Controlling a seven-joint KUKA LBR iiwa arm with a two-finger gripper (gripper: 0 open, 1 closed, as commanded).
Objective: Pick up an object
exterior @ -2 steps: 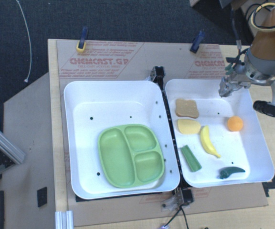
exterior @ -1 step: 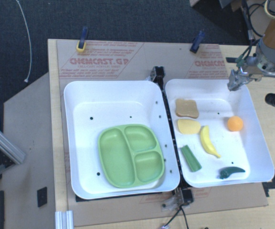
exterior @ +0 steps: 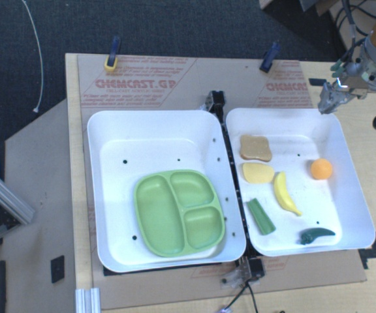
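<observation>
The right bin (exterior: 344, 145) holds a tan slice of bread (exterior: 255, 148), a pale yellow piece (exterior: 258, 173), a yellow banana (exterior: 284, 193), an orange ball (exterior: 321, 169), a green stick (exterior: 262, 216) and a dark teal pepper (exterior: 316, 235). My gripper (exterior: 331, 101) hangs above the bin's far right corner, well clear of every item. Nothing shows between its fingers. The arm comes in from the upper right edge.
The left bin (exterior: 103, 135) holds a green divided plate (exterior: 179, 210). A black clamp (exterior: 215, 100) joins the bins at the back. Blue clips (exterior: 113, 52) (exterior: 269, 57) pin the cardboard sheet under the bins. A white cable runs at far left.
</observation>
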